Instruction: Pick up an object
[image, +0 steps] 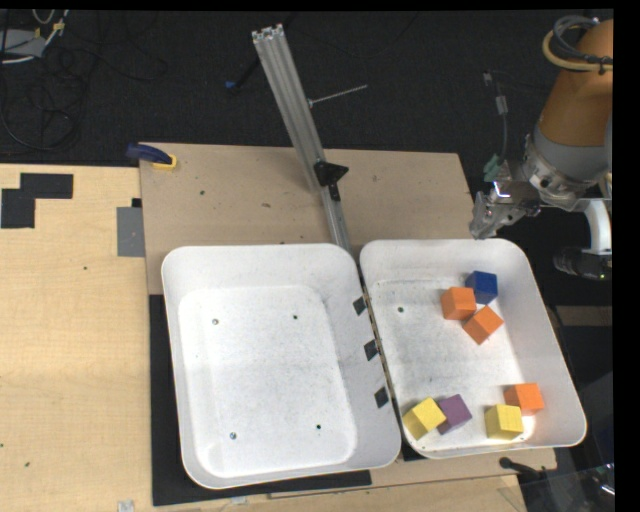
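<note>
The gripper (487, 215) hangs just outside the far right corner of the right bin (560, 345); whether it is wide or narrow cannot be told. The nearest blocks, a blue block (483, 284) touching an orange block (459, 302), lie just inside that corner, toward the near edge. Other blocks cluster along the bin's near edge.

- A light wooden bench (70, 330) fills the left of the frame.
- A brown board (300, 195) lies at centre, under the bins.
- A metal rail (295, 110) slants from top centre.
- Dark floor with loose cables (40, 60) crosses the top.
</note>
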